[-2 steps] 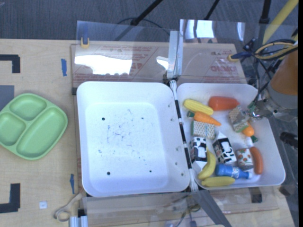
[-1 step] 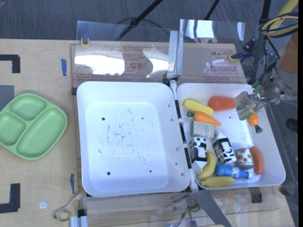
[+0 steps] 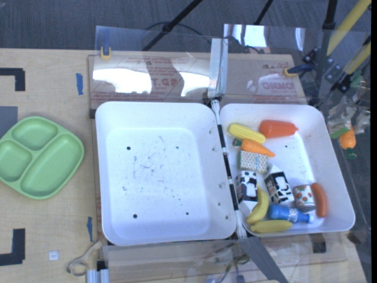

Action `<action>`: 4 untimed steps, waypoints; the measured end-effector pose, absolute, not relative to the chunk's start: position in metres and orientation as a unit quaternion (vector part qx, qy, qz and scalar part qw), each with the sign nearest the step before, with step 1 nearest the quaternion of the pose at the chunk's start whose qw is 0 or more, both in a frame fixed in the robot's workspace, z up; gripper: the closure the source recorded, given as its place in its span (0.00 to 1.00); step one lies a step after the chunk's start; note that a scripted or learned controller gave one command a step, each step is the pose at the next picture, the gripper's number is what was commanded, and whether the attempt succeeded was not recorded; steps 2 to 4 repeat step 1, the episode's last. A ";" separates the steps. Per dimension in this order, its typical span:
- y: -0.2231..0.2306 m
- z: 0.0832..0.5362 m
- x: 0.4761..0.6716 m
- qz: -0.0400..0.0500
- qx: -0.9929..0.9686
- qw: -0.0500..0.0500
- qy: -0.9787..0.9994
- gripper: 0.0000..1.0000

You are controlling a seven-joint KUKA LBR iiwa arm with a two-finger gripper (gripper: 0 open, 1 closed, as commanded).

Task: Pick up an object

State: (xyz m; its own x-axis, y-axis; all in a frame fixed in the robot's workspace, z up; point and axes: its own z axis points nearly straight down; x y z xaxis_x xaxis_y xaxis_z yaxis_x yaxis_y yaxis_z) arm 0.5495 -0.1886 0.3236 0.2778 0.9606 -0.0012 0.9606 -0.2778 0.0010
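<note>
A green plate (image 3: pixel 41 157) lies on the bench at 9 o'clock. The left bin (image 3: pixel 159 164) sits at centre, its floor only scuffed with faint blue marks. The right bin (image 3: pixel 306 152), at 3 to 4 o'clock, holds every candidate.

Across that bin from the left:
- A cow-print block (image 3: pixel 248 186) and a banana (image 3: pixel 259 205) lie against the divider.
- A corn cob (image 3: pixel 247 133) lies at the bin's 11 o'clock, with a carrot (image 3: pixel 257 147) just under it.
- A fat orange vegetable (image 3: pixel 278 128) lies at 12 o'clock.
- A blue bottle (image 3: pixel 288 214) lies at 6 o'clock, touching a second banana (image 3: pixel 271 226).
- A can (image 3: pixel 303 196) comes next.
- A red sausage (image 3: pixel 321 199) lies at 4 o'clock.

The arm enters from 3 o'clock, so the sausage is probably the nearest pick. It is smooth and slim, its long axis runs 12 to 6, and it sits just beside the can. A grasp would likely have to close across it from 9 to 3. The orange vegetable lies more apart from its neighbours, its long axis 9 to 3.

The gripper's state cannot be told from this view
</note>
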 end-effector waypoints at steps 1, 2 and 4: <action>-0.200 0.390 0.506 0.000 0.834 0.001 0.552 1.00; -0.200 0.390 0.506 0.000 0.834 0.001 0.552 1.00; -0.200 0.390 0.506 0.000 0.834 0.001 0.552 1.00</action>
